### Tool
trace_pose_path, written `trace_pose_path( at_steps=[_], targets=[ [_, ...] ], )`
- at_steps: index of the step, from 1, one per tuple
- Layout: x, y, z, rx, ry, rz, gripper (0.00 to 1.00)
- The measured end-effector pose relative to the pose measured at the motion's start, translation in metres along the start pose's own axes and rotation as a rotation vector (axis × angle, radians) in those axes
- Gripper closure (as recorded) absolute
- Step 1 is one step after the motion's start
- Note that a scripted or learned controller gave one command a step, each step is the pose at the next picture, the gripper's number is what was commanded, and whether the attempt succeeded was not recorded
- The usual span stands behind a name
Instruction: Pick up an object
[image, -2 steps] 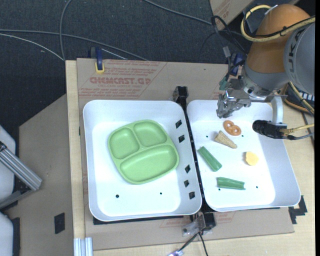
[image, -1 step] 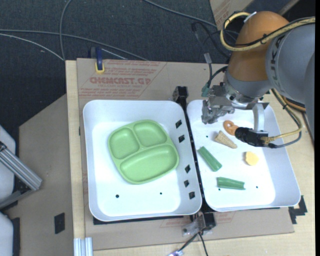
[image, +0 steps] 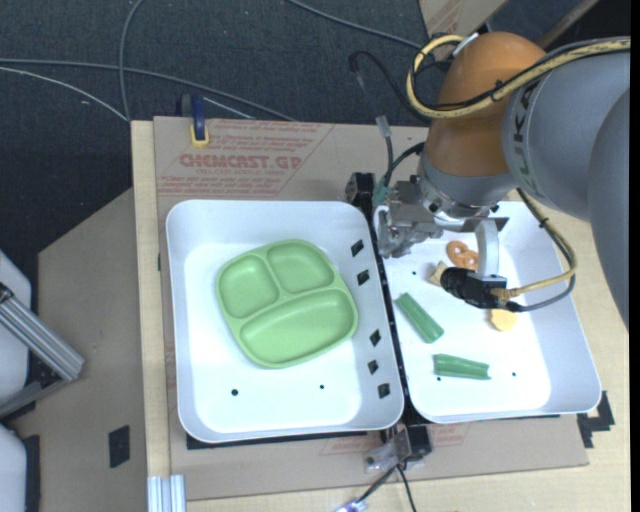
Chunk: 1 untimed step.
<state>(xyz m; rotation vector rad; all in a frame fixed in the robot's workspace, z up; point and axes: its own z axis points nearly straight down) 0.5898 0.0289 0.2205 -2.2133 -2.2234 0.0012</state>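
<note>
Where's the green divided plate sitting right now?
In the camera view, the green divided plate lies flat in the middle of the left bin, across the divider from the right bin holding two green sticks.

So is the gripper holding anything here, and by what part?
Cannot be told: the gripper hangs over the right bin, with no object visible in it.

Red printing on the brown board (image: 255, 150) behind the two white bins read "CHEMCAST GP" in large letters, its last letters close to a torn diagonal edge. Smaller red lines ran above and below that name, too fine to make out. No other lettering was legible.
</note>
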Motion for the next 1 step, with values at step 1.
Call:
trace_pose_path(
  at_steps=[1],
  targets=[
    [0.0566,-0.0055,0.0058,0.001,0.000,-0.002,1.00]
  ],
)
